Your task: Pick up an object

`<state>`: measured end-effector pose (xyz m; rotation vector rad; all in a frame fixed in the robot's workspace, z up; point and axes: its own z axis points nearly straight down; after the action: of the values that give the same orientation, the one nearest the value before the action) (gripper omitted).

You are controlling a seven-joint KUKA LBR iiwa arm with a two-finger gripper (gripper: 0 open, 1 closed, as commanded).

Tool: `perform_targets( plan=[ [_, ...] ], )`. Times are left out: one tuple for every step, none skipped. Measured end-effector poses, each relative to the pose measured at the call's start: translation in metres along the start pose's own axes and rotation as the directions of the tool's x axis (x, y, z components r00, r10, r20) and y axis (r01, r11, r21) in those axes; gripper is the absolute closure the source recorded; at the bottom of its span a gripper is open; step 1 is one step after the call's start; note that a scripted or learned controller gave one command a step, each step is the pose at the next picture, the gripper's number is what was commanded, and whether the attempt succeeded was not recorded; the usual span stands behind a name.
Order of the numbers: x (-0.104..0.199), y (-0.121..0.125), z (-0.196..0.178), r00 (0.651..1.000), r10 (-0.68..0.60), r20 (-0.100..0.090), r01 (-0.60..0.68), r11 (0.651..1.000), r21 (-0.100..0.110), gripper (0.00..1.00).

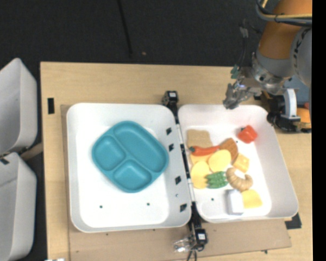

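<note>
The right white bin (pixel 271 145) holds a pile of toy food: a red block (pixel 248 134), a tan bread slice (pixel 198 138), an orange carrot-like piece (pixel 205 150), yellow pieces (pixel 218 161), a green piece (pixel 217 179), a brown pretzel-like piece (pixel 240 180), a white block (pixel 234 202) and a yellow wedge (pixel 252 199). My gripper (pixel 234 98) hangs over the back rim of the right bin, above and behind the pile, apart from all items. Nothing shows between its fingers.
The left white bin (pixel 84 200) carries a blue sectioned plate (pixel 130 155). Black clips (pixel 170 98) sit along the seam between the bins. White padded shapes (pixel 8 113) stand at the far left. The grey and orange arm (pixel 280 37) enters from the upper right.
</note>
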<state>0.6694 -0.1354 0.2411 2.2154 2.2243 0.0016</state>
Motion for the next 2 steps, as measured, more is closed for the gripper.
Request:
perform_targets(
  plan=[
    [0.062, 0.009, -0.001, 1.0, -0.003, -0.001, 0.003, 1.0, 0.001, 1.0],
    [0.104, 0.011, 0.0, 1.0, -0.001, -0.001, 0.001, 1.0, 0.003, 1.0]
  ],
)
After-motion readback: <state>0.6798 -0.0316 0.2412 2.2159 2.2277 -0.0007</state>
